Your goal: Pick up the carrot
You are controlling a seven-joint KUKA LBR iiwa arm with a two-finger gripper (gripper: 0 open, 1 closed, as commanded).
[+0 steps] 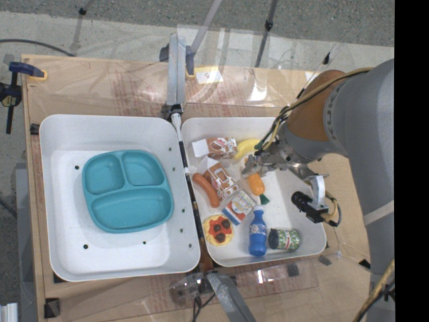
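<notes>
Jaws (255, 168) directly above carrot (257, 184) — orange, green-tipped, short.

Single fixed cam, sitting above the worktop (100, 86) and looking down at a slant. It's facing toward the far edge, where grey floor and tripod legs (214, 9) are showing beyond the worktop. Mid distance: both white bins are fitting in frame, the left bin (57, 200) sitting left of centre and the right bin (305, 247) just beside it, with worktop margin showing all round them. The arm (355, 113) is coming in from the right of the right bin and is overlapping that bin's far right corner, sitting nearer the lens than the bins.
</notes>
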